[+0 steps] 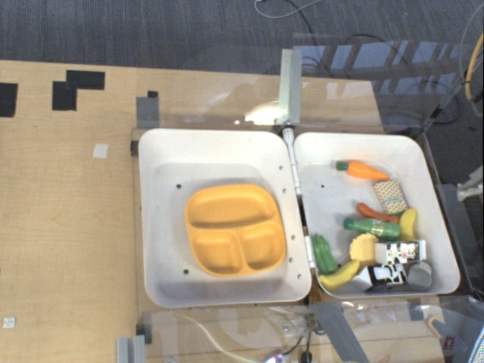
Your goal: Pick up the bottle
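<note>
The bench (pixel 68 225) carries two white bins side by side. The left bin (pixel 162 225) holds a yellow tray (pixel 231 228) with three compartments, sitting near its middle. The right bin (pixel 321 195) holds all the small toys, crowded toward its 4 to 6 o'clock part.

The bottle (pixel 374 228) is green with a pale label. It lies on its side just past the centre of the right bin toward 4 o'clock, its long axis running from 9 to 3 o'clock. Judging by how it rests, nothing of the task is done: it is on the bin floor, ungrasped, so the approach, the grasp and the lift are all left. Whether the claw is open or closed, I cannot tell.

The bottle is hemmed in. A banana (pixel 340 276) curves along the bin's 6 o'clock wall. A carrot (pixel 361 170) lies well apart at 12 o'clock. A black-and-white box (pixel 395 263) sits close at the bottle's 5 o'clock, with a grey can (pixel 420 274) beside it. A green pickle (pixel 324 253) lies at 8 o'clock. A patterned block (pixel 391 196) is near at 1 o'clock. A yellow chunk (pixel 363 246) seems to touch the bottle at 7 o'clock, a yellow fruit (pixel 408 221) crowds its 3 o'clock end, and a red pepper (pixel 376 213) lies right along its 12 o'clock side. A grasp across the bottle's width would likely catch the pepper or the chunk.
</note>
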Motion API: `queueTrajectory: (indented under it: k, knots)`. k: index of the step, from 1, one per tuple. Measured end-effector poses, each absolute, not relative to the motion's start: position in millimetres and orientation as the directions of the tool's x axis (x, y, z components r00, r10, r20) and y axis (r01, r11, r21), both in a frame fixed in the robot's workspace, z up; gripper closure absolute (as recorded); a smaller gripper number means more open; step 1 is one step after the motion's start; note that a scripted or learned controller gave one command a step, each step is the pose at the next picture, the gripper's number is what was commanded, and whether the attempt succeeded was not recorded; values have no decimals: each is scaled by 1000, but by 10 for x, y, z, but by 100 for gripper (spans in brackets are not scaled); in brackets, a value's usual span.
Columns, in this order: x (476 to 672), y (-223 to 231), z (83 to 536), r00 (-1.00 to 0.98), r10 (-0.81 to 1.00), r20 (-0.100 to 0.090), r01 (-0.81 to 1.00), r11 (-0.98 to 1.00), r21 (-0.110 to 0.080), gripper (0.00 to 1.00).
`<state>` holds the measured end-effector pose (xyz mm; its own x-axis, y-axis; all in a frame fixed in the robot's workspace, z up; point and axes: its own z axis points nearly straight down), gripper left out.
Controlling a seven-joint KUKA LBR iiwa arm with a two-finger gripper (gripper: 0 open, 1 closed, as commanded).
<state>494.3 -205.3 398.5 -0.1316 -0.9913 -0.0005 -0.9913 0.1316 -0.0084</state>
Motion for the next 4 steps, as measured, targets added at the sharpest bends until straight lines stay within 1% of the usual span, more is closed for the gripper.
queueTrajectory:
  k: [1, 2, 3, 4]
  knots:
    - [4883, -1868, 4367, 323, -946, 3, -946, -323, -9, 0]
    - [4880, -1911, 4363, 577, -817, 5, -817, -577, -7, 0]
    - [4880, -1959, 4363, 874, -486, 8, -486, -874, -3, 0]
    - [5534, -2047, 3671, 679, -734, 1, -734, -679, -5, 0]
